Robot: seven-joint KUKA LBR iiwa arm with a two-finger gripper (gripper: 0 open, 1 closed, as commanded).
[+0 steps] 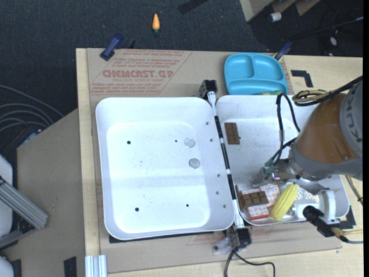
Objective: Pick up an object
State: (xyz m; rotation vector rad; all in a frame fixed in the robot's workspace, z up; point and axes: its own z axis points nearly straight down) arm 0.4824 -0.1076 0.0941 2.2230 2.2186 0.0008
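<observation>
Nothing lifted yet: the gripper (pixel 275 175) hangs low over the right bin (pixel 253 117) beside the yellow corn (pixel 285 201)

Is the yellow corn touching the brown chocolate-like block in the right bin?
Apart. The camera view shows a strip of pale packaging between the yellow corn and the brown block, both lying near the right bin's front edge.
</observation>
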